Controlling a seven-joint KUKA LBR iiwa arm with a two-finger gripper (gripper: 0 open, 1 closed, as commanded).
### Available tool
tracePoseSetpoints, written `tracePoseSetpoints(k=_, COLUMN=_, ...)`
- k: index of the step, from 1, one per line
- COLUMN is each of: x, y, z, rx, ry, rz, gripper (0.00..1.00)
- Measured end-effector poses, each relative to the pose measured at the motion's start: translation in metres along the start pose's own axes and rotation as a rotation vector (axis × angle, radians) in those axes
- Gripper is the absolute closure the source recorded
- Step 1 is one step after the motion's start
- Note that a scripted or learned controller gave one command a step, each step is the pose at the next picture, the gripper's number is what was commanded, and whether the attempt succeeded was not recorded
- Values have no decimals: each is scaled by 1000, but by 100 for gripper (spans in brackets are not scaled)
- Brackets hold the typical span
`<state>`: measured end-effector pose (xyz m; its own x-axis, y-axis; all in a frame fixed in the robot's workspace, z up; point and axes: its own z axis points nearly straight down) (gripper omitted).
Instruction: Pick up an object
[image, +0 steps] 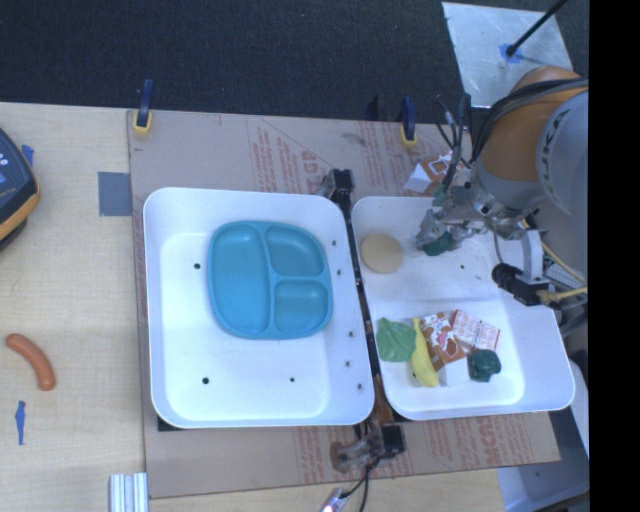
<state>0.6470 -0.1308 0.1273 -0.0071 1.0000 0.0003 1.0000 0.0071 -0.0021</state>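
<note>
The grey arm (545, 150), with its orange band showing at the upper right of the frame, is being held bent down over the upper part of the right bin (520, 400), its wrist pointing toward the bin floor. The gripper (440, 238) is being kept low at the bin's upper middle, and something dark green (436, 243) is being seen right at its tip; whether the claw is spread, pressed together or pinching that green piece cannot be told, since the wrist and cables are crowding the spot. Just left of the tip a round tan disc (381, 252) is lying on the bin floor, near but apart from the gripper. Along the lower part of the same bin a row of things is being shown: a light green leafy piece (395, 340), a yellow piece (424, 366) touching it, a red and white packet (455, 335), and a dark green lump (484, 365) at the lower right. In the left bin (180, 400), at the middle of the frame, a blue divided plate (270, 278) is lying flat. At the far left, on the bare bench, an orange sausage (32, 360) is lying well apart from both bins
</note>
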Motion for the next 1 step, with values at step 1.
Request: tracePoseSetpoints(k=1, x=76, y=-12, z=-97, rx=-2, ry=1, rz=1, gripper=100)
